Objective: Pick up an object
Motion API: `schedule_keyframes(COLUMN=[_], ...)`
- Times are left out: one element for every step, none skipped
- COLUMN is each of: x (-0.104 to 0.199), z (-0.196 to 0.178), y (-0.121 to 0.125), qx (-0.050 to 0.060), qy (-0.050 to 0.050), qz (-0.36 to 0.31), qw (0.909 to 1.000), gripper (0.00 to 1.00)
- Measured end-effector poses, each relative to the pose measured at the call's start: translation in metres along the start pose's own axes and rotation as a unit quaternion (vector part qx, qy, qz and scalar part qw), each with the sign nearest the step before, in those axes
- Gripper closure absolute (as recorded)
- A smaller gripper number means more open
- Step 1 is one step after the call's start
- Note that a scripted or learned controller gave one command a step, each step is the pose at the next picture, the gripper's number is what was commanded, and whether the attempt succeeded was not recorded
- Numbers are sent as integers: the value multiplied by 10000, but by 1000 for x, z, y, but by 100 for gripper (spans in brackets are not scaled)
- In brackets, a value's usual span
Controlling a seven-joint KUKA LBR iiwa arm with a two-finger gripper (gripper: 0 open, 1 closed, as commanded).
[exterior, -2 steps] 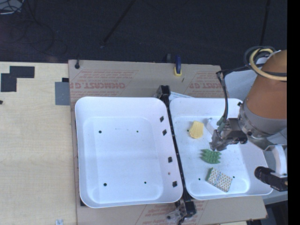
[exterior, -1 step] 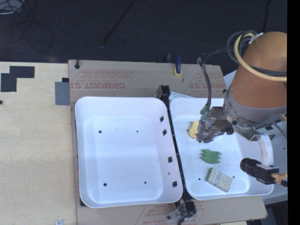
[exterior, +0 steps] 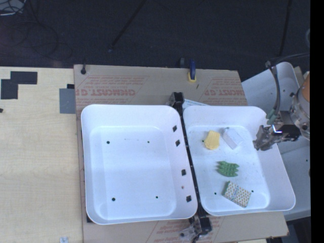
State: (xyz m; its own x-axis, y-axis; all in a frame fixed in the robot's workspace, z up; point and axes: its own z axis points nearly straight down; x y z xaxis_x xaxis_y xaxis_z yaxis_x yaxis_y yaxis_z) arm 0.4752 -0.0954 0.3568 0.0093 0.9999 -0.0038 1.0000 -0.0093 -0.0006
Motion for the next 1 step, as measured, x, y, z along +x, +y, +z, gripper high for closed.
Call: schedule_keyframes(x=[66], z=[46], y=[0], qx=[38], qy=[30], qz=[-75], qw=[10000], gripper=[100])
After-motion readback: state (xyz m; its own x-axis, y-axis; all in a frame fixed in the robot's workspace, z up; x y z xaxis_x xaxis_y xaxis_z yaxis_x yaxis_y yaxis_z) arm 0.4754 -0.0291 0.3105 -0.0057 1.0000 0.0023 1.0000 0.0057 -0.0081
